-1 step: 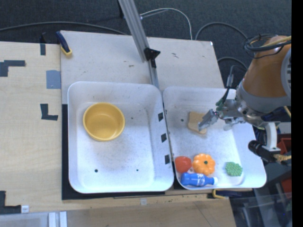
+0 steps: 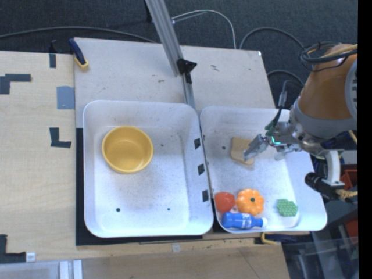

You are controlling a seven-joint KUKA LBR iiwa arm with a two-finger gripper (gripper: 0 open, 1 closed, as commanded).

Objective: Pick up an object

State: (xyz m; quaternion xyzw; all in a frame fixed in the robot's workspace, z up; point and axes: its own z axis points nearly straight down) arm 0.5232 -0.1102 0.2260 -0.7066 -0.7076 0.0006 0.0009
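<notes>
In the right bin (image 2: 302, 173), a tan bread-like piece (image 2: 238, 149) lies near the middle. My gripper (image 2: 254, 148) reaches in from the right, low over that piece's right edge; contact cannot be judged. Along the bin's front edge sit a red tomato (image 2: 224, 201), an orange pumpkin (image 2: 250, 201), a blue bottle (image 2: 242, 220) lying on its side, and a small green item (image 2: 286, 207). The left bin (image 2: 151, 208) holds a yellow bowl (image 2: 127, 149) at its left.
A slanted metal pole (image 2: 165, 25) rises from the back between the bins. The bins' shared wall (image 2: 200, 167) bears black clips. Cables (image 2: 256, 36) lie behind the right bin. A yellow-and-blue tool (image 2: 78, 53) rests at the bench's back left.
</notes>
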